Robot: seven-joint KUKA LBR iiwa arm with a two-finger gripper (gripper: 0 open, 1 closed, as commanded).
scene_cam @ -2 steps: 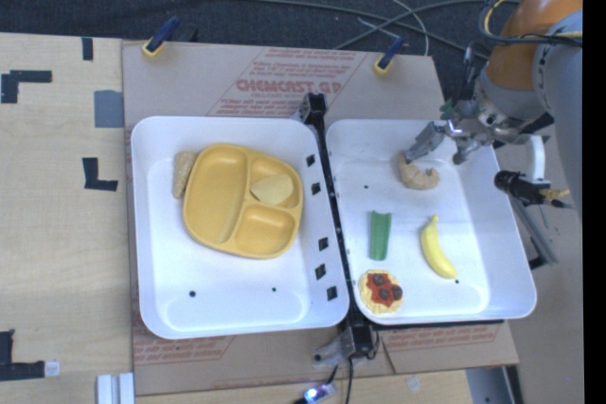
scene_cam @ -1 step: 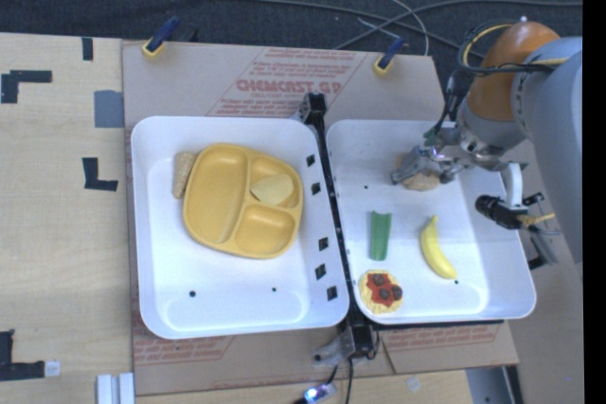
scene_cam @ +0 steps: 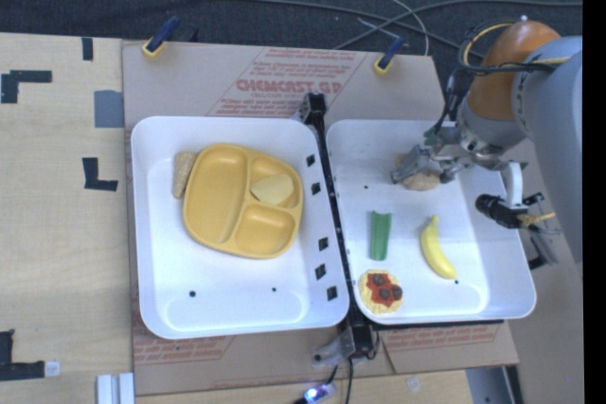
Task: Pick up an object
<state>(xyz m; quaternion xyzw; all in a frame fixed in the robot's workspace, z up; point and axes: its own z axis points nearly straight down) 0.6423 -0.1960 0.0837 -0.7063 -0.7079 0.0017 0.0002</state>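
My gripper (scene_cam: 418, 168) is down in the right bin (scene_cam: 492, 298), near its far side. It sits right over a small tan object (scene_cam: 423, 183), which is partly hidden beneath it. In the same bin a green stick (scene_cam: 380, 235) lies in the middle. A yellow banana (scene_cam: 436, 247) lies to its right. A small round red and yellow pizza toy (scene_cam: 382, 290) rests near the front edge.
The left bin (scene_cam: 161, 298) holds a yellow divided plate (scene_cam: 237, 213) with a pale slice (scene_cam: 273, 189) in one compartment. A tan bread piece (scene_cam: 182, 173) lies against the plate's left side. A black divider (scene_cam: 327, 203) runs between the bins. Cables cross the dark floor behind.
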